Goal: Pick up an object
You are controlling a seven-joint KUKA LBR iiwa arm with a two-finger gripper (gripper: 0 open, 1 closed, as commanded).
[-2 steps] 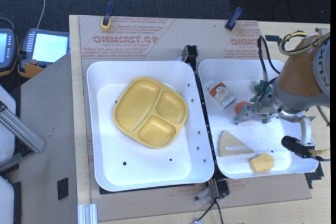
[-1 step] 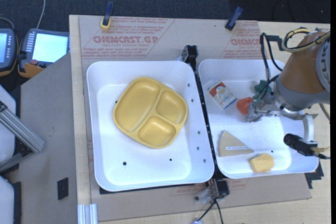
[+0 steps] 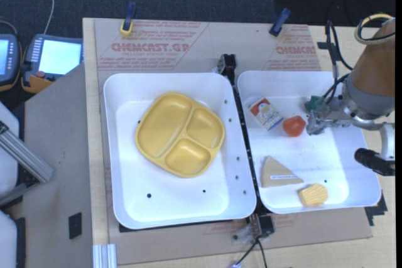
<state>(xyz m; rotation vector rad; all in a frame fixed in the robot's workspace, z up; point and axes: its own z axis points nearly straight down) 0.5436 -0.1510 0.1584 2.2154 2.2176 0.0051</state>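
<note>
The yellow block (image 3: 313, 194) lies at the right bin's (image 3: 358, 198) front edge, beside the wedge (image 3: 279, 172). The tomato (image 3: 293, 126) sits mid-bin, next to the carton (image 3: 265, 113). The gripper (image 3: 314, 115) hovers just right of the tomato; its grip state cannot be determined. The plate (image 3: 180, 134) occupies the left bin (image 3: 125, 198).

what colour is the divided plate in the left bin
Yellow; the divided plate shows best in the camera view.
</note>
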